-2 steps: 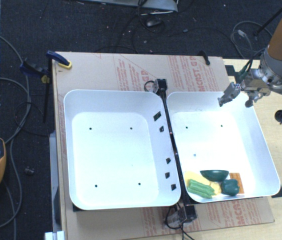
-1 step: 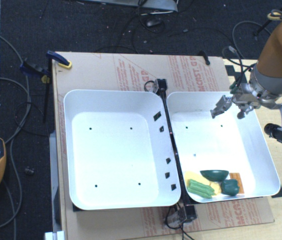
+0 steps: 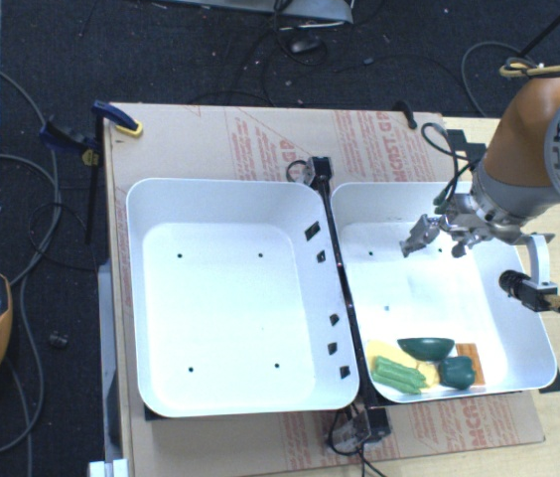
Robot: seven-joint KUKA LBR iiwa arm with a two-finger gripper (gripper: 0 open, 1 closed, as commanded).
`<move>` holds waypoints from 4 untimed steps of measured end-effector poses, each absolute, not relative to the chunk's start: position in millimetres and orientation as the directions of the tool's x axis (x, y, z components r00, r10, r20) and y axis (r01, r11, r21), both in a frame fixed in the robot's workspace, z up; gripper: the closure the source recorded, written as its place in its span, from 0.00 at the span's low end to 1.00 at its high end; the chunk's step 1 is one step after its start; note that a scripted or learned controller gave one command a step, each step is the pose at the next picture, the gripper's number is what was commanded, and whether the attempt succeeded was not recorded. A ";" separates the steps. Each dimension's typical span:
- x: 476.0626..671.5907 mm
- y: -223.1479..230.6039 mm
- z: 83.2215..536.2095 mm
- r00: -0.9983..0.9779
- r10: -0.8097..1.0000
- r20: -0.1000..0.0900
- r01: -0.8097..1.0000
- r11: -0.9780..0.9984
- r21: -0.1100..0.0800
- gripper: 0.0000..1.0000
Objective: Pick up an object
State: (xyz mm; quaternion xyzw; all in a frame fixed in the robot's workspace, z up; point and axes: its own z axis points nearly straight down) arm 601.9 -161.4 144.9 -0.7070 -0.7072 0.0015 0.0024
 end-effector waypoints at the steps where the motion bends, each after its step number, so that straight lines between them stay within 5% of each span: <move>1: 600.6 -160.8 92.0 0.000 1.000 0.001 1.000 0.000 -0.005 0.00; 2: 602.2 -161.2 105.2 0.000 1.000 0.000 1.000 0.000 0.001 1.00; 4: 605.8 -158.4 206.1 0.000 1.000 -0.001 1.000 0.000 0.003 1.00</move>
